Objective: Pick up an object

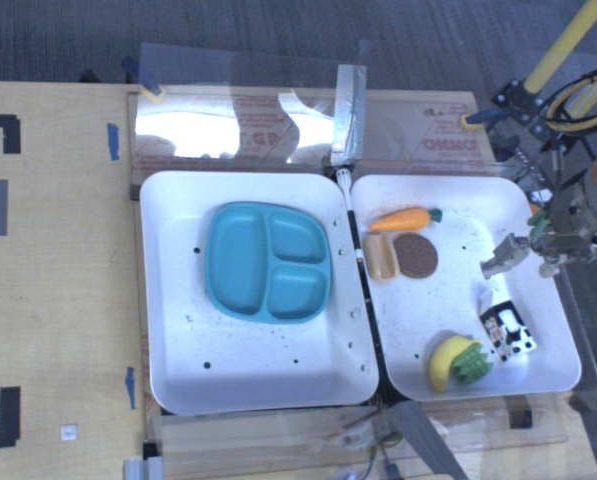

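From above, two shallow white bins sit side by side on the tabletop. The left bin fills the middle of the frame and holds a teal divided plate with three compartments, lying flat slightly left of the bin's centre.

The right bin holds the loose things. Near its upper left, an orange toy carrot lies almost level, its green tip pointing right. Just below it are a tan bread-like piece standing close to the divider between the bins and a brown round patty touching or just beside it on the right. In the lower part of the bin a yellow banana-like toy lies with a green leafy piece against its right end. Just to the upper right of these sits a small black-and-white object; its shape is too small to make out surely.

The gripper hangs at the right side of this bin, above the black-and-white object and apart from it. Its pale fingers seem to hold nothing, and whether they are spread or closed I cannot tell.

Behind the bins stand clear plastic sheets with a grey upright strip. Cables and a yellow bar crowd the upper right corner.
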`<action>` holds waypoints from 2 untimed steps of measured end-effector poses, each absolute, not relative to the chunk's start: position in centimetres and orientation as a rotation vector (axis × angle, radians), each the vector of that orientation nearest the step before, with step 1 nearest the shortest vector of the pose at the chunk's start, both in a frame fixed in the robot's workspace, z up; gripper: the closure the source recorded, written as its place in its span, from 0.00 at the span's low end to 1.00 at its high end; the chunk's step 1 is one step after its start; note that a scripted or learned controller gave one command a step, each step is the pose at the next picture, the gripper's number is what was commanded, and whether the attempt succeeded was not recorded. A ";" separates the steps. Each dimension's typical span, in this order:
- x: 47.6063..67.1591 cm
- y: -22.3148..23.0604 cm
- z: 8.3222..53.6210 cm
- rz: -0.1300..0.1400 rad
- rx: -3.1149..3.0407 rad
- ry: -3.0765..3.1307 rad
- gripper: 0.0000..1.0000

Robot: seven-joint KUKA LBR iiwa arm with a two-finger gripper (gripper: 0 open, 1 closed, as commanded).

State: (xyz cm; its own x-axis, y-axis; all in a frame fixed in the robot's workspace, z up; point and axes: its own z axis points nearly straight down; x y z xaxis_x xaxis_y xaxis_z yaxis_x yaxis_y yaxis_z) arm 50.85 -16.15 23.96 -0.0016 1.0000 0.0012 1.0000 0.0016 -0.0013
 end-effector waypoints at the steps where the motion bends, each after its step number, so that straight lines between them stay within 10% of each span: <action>1: 50.3 -18.1 11.7 -0.005 -2.276 -2.176 0.00; 2: 48.2 -19.9 8.8 -0.010 -2.249 -2.196 0.00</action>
State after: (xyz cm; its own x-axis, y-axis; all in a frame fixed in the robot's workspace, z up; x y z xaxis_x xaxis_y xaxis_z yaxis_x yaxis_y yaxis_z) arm 48.24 -19.88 8.80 0.0238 0.9997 0.0029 0.9997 -0.0238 0.0060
